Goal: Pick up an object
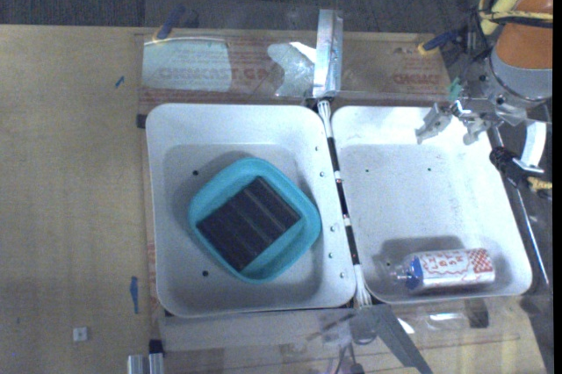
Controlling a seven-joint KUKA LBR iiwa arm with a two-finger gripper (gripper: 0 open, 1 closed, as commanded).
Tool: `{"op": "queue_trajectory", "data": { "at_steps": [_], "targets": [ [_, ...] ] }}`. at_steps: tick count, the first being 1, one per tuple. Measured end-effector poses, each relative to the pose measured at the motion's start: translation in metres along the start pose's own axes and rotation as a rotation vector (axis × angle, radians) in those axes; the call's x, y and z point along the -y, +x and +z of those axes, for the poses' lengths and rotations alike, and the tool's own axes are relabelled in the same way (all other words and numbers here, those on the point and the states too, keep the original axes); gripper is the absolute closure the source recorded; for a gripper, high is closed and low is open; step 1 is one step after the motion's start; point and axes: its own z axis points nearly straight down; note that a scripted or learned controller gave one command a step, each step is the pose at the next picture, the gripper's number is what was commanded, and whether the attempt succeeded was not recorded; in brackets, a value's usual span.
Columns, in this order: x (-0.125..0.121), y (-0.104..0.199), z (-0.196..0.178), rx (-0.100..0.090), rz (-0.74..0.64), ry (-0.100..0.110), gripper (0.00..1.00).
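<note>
The gripper (450,123) is seen over the upper right corner of the right bin (395,188), its 2 fingers spread apart with nothing between them. A red and white tube (446,267) is lying along that bin's lower wall, well apart. A teal dish (254,219) is held in the left bin (176,153)

A teal square dish (255,219) sits tilted in the left bin; a red-and-white tube (445,267) lies flat in the right bin.
</note>
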Motion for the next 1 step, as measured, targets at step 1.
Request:
{"op": "queue_trajectory", "data": {
  "at_steps": [1],
  "targets": [
    [0.0558,-0.0463,0.0273,0.000,-0.201,0.000,0.00]
  ]
}}
